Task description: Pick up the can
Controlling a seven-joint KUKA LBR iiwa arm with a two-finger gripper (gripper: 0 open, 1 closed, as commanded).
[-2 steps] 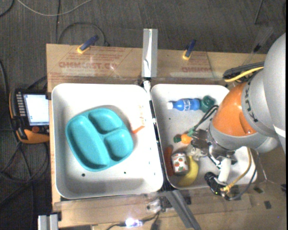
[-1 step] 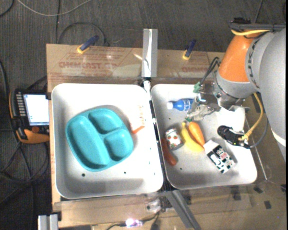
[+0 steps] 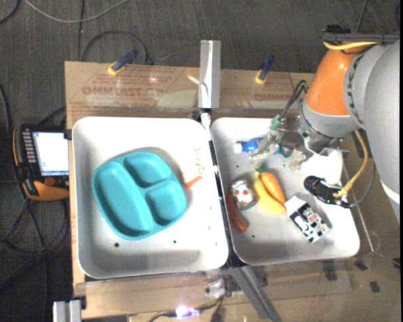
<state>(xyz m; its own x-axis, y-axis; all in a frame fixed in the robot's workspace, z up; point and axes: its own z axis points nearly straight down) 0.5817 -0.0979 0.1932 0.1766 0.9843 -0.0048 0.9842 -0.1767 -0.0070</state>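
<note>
My gripper hangs over the upper part of the right bin, arm reaching in from the right, orange band up near the top right corner. Can't tell whether the gripper is released or clenched (too much clutter around the tip). Nothing visibly gripped.

The can sits low in the left half of the right bin, small, white with reddish marks, clear of my gripper, below and left of it. Just right of it, a carrot lying over a yellow banana-like piece, both slanted. A brownish sausage-shaped thing lies just under the can by the bin's left wall. A black-and-white patterned box farther right, tilted. Blue item beside my gripper, type unclear.

Left bin holds a teal three-compartment plate, with a small orange piece at its right edge. Both bins sit on the tabletop.
</note>
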